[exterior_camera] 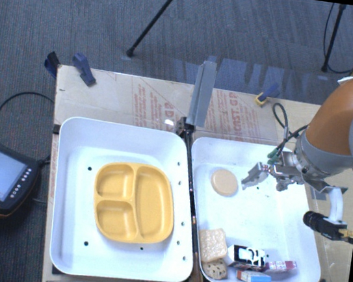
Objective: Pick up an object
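Evidently nothing had been picked up yet. The gripper [258, 174] hung over the right bin [296, 217], toward its far edge, beside a round tan disc [225, 182] and apart from it; whether it was open or closed I could not tell, and nothing showed in its grasp. More things lay along the bin's near edge: a cracker [212, 242], a cookie [215, 268], a black-and-white carton [248, 255]. A yellow tray [133, 202] sat in the left bin [76, 155]. The approach, the grasp and the lift all seemed left to do.
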Motion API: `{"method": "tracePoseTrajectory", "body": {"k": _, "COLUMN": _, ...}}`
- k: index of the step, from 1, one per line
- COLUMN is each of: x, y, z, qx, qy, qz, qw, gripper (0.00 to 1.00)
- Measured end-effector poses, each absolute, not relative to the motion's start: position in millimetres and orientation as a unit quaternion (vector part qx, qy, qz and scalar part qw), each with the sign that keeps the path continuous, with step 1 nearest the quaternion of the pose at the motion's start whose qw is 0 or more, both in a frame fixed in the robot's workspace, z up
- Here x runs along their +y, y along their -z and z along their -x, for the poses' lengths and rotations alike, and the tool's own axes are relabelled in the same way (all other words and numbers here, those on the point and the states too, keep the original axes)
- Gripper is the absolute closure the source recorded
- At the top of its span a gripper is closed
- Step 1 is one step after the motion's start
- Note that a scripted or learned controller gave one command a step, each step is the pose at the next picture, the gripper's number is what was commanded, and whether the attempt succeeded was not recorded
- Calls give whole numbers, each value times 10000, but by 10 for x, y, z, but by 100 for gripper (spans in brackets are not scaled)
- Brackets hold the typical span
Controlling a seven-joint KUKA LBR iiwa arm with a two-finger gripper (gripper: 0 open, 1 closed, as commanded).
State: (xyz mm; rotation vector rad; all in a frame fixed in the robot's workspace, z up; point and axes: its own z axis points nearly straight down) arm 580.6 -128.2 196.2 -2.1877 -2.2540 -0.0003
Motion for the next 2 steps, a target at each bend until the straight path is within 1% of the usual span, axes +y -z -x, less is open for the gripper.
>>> {"method": "tracePoseTrajectory", "body": {"k": 1, "x": -1164, "y": -1117, "z": -4977, "qx": -8461, "qy": -17, "qz": 5330, "qw": 68, "gripper": 0}}
{"method": "tracePoseTrajectory", "body": {"k": 2, "x": -1548, "y": -819, "z": -5767, "qx": -6730, "qy": -26, "qz": 7396, "qw": 39, "gripper": 0}}
